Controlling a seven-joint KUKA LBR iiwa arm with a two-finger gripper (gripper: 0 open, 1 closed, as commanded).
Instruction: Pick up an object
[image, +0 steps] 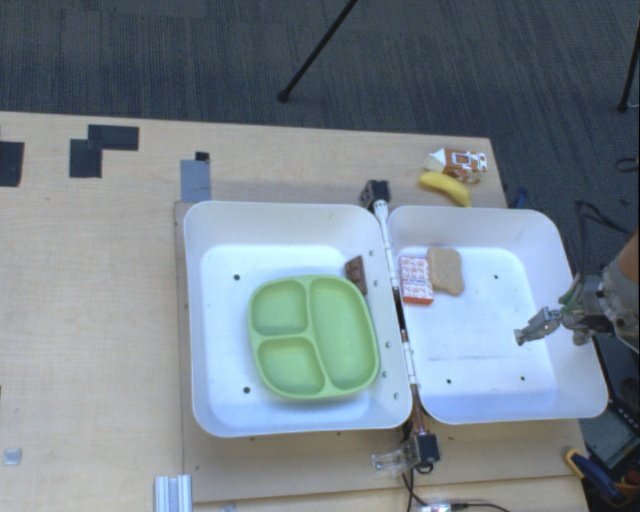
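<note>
In the right bin (500, 400), near its back left corner, lie a red and white packet (415, 278) and a tan bread-like slice (446, 270), side by side and touching. A small brown piece (355, 269) sits in the left bin (215, 330) by the divider, just beyond the green plate. My gripper (545, 325) hangs over the right bin's right side, well to the right of the packet and slice, with nothing visibly held.
A green three-part plate (313, 338) takes up the middle of the left bin. Behind the right bin, on the bench, lie a yellow banana (444, 187) and a small white and orange pack (460, 160). The right bin's front floor is bare white.
</note>
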